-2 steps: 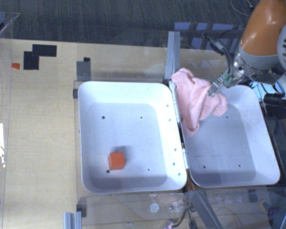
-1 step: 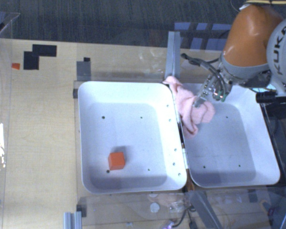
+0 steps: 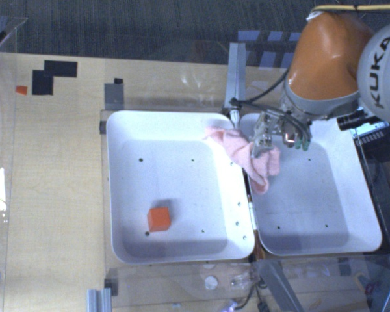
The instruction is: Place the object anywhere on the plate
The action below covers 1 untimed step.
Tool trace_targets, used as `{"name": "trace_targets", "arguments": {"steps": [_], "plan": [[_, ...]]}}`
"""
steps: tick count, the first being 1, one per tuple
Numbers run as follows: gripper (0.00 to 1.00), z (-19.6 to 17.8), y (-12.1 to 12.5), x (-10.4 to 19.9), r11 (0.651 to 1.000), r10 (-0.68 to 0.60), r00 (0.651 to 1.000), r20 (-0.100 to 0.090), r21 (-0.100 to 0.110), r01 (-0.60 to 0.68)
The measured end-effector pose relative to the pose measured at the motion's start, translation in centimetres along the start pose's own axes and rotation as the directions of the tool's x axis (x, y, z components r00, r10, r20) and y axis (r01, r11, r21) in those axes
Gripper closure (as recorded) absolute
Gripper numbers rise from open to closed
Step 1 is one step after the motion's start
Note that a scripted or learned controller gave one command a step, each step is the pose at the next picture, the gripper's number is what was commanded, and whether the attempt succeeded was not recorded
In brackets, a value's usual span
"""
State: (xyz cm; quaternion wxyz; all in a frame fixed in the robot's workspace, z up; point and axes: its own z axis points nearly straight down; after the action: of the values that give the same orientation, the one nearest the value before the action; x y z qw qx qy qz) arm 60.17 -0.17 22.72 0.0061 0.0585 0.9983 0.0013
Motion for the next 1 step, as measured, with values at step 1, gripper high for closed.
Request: {"name": "trace_targets", "arguments": {"steps": [1], "plan": [[1.00, 0.08, 3.56, 2.91, 0.993, -0.118, 0.993, -0.002, -0.001, 0.118]]}}
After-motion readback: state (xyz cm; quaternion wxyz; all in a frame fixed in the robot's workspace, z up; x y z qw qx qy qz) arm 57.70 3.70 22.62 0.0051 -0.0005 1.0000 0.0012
